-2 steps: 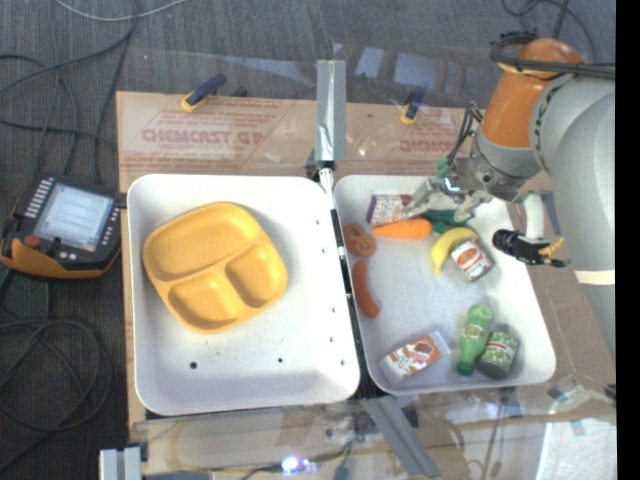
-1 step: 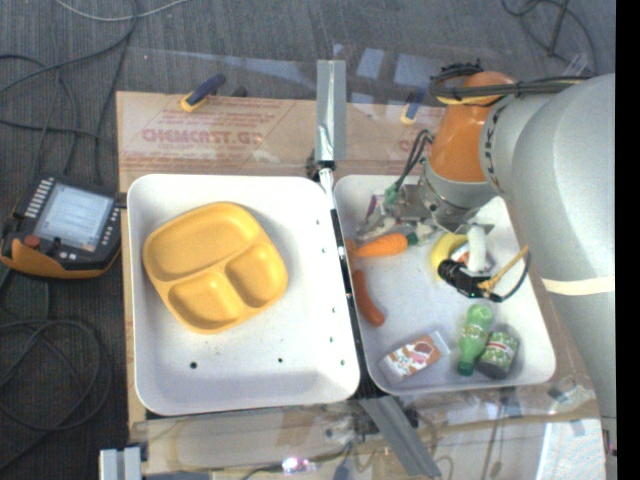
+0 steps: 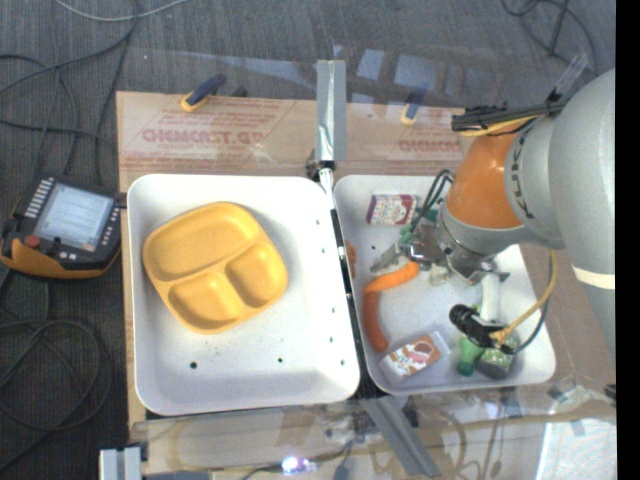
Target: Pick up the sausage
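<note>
Approach step, nothing grasped yet; the sausage (image 3: 372, 320) lies along the right bin's (image 3: 535, 363) left wall, just below the carrot (image 3: 392, 277). The gripper (image 3: 432, 251) hangs above the carrot's right end; grip state: cannot tell; next move calls for shifting down-left over the sausage.

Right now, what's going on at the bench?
The arm reaches in over the right bin, its end effector low near the carrot. The sausage lies untouched by the bin's left wall. The yellow divided plate sits in the left bin.
</note>
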`<state>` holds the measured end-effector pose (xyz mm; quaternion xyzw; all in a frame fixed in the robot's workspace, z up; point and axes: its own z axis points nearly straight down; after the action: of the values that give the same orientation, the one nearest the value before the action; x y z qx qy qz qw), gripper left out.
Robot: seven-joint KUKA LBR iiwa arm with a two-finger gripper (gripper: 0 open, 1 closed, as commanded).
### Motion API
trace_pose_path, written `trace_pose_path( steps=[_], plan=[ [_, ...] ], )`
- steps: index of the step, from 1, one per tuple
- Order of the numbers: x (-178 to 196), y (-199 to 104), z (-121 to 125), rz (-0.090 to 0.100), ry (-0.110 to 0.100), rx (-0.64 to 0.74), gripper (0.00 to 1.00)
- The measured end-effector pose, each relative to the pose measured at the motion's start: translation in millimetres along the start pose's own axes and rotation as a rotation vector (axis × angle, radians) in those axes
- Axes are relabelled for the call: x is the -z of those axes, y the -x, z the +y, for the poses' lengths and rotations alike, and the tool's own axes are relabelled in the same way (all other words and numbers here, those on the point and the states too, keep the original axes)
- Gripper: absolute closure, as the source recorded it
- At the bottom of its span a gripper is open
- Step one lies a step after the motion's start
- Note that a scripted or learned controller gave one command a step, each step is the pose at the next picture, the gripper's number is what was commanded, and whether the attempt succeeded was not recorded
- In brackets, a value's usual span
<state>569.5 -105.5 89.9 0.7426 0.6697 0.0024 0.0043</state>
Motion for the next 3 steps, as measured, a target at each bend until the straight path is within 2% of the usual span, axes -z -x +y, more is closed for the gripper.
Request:
trace_pose_path(
  steps=[1, 2, 3],
  plan=[
    [0, -9, -17, 0.002, 0.007, -0.091, 0.00],
    [1, -8, -36, 0.004, 0.007, -0.432, 0.00],
    [69, 18, -49, -0.002, -0.014, -0.396, 0.00]
  ],
)
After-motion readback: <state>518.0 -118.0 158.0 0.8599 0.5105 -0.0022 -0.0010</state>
